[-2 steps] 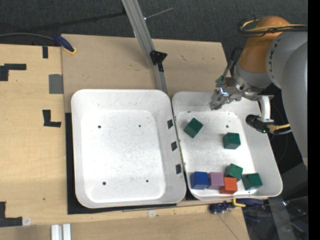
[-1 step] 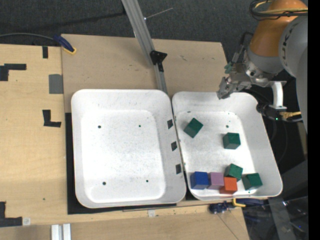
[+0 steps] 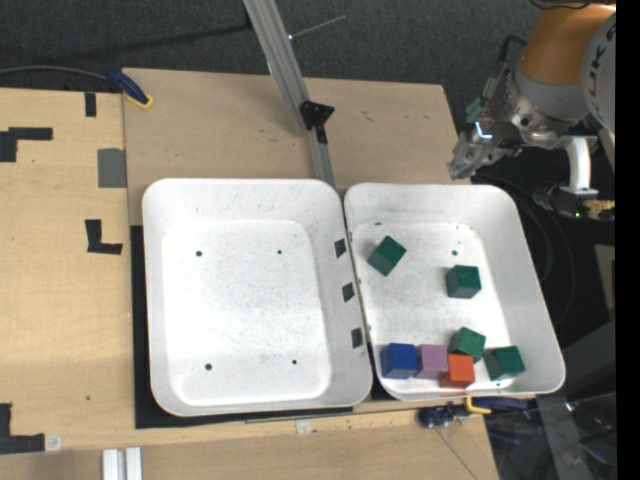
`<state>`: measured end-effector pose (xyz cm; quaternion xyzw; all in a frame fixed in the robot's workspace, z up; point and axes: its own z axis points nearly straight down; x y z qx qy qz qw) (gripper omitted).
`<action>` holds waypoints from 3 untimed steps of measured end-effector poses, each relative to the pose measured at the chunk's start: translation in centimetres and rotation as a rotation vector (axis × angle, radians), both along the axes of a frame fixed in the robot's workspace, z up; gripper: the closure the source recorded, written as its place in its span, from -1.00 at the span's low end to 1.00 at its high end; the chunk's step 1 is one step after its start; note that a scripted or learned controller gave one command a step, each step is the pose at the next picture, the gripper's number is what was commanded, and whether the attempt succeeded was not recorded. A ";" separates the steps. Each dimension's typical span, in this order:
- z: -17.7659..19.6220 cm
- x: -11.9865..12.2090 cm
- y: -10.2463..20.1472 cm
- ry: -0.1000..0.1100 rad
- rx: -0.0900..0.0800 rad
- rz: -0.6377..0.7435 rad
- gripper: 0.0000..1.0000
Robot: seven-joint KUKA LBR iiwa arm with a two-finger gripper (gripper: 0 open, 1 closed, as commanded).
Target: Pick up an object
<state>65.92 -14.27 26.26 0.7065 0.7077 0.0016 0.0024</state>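
Note:
The right bin [image 3: 520, 230] holds several small blocks. A green block [image 3: 386, 255] lies near its upper left and another green block [image 3: 463, 281] sits toward the right. Along the near edge are a blue block [image 3: 400, 359], a purple block [image 3: 434, 358], an orange block [image 3: 460, 369] and two more green blocks [image 3: 467, 342] [image 3: 506, 361]. My gripper [image 3: 468, 158] hangs above the bin's far right corner, beyond the rim and well clear of every block, with nothing visible between its fingers.
The left bin [image 3: 240, 196] sits beside the right one, with black clips along the seam. A slanted metal pole [image 3: 285, 58] rises behind the bins. Cables lie right of the bench. A blue and yellow tool [image 3: 130, 86] rests at the back left.

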 end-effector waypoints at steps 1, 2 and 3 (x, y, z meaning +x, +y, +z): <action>-1.3 -0.6 5.0 0.008 0.002 0.003 1.00; -2.6 -0.2 11.0 0.008 0.003 0.005 1.00; -2.8 0.7 16.5 0.007 0.002 0.005 1.00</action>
